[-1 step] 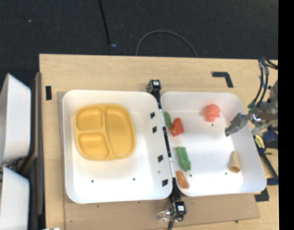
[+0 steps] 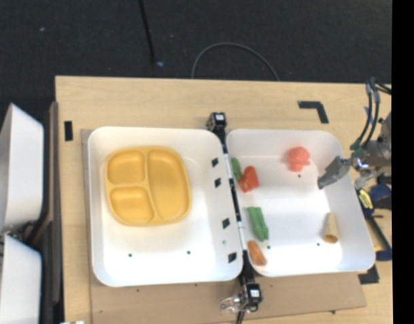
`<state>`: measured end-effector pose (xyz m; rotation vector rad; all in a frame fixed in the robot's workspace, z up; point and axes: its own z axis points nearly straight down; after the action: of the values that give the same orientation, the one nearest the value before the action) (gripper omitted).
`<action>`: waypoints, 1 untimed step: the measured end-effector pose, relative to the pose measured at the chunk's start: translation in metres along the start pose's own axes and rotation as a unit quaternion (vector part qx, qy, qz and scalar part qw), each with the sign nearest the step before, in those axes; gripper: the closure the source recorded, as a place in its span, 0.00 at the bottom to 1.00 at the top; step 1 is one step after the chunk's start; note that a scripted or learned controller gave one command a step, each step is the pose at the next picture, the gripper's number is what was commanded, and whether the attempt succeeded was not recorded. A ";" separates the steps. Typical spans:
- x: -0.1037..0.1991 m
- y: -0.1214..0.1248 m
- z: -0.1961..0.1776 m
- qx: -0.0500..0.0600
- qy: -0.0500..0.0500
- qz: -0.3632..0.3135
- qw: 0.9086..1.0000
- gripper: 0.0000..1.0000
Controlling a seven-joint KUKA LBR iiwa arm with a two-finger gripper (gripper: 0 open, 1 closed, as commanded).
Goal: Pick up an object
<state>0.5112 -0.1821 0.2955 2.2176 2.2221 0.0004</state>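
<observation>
My arm is mostly cut off at the right, its gripper [image 2: 334, 172] poised over the right bin's [image 2: 294, 262] edge, finger state impossible to tell.

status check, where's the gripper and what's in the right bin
Gripper at right bin's right edge, holding nothing. Pink toy nearest; tan cylinder, green piece, red piece untouched. Nothing in the way.

Divided plate [image 2: 148, 185] in L bin [image 2: 99, 248]; five small items in R bin [image 2: 294, 248].
</observation>
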 end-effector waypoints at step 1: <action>0.007 -0.001 0.045 0.002 0.000 0.001 1.000 0.00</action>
<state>0.5104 -0.1753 0.2502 2.2212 2.2223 -0.0026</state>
